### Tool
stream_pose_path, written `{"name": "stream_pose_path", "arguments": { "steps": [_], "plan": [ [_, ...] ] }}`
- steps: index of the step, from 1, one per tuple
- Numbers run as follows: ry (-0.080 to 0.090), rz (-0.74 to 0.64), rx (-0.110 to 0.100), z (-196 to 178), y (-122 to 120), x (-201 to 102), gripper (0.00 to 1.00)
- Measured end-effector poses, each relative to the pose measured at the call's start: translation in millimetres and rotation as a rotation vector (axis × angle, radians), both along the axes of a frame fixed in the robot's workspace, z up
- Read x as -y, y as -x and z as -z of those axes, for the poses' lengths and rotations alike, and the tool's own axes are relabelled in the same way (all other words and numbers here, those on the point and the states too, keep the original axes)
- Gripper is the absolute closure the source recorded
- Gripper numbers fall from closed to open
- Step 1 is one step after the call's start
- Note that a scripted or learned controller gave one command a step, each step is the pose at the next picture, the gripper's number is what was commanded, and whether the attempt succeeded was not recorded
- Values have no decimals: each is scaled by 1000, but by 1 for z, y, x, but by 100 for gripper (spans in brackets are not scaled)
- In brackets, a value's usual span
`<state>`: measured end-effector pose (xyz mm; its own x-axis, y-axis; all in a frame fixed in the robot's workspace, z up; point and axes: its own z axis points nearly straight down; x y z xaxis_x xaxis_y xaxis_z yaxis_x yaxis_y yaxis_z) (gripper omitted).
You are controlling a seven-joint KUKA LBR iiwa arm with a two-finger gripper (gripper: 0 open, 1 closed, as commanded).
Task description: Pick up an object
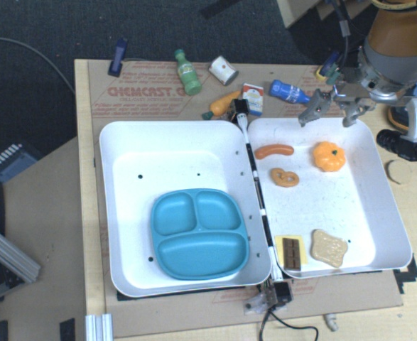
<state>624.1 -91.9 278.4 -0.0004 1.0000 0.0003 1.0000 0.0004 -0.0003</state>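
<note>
Orange ribbed pumpkin [329, 156], glossy sausage [274, 150], knotted pretzel [285, 178]; gripper [332, 114] splayed.

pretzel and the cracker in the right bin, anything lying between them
No: in the camera view the stretch of bin floor between the pretzel and the cracker is bare white.

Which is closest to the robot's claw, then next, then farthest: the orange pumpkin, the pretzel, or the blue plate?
Measured from the gripper, at the far edge of the right bin:
1. The orange pumpkin, just below it in the right bin.
2. The pretzel, further left and nearer the divider.
3. The blue plate, over in the left bin.
</note>
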Motion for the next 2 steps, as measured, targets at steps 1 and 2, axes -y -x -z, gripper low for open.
{"name": "stream_pose_path", "arguments": {
  "steps": [1, 2],
  "plan": [
    [1, 0, -1, 61, -12, 86, 0],
    [-1, -1, 1, 194, -25, 119, 0]
  ]
}}
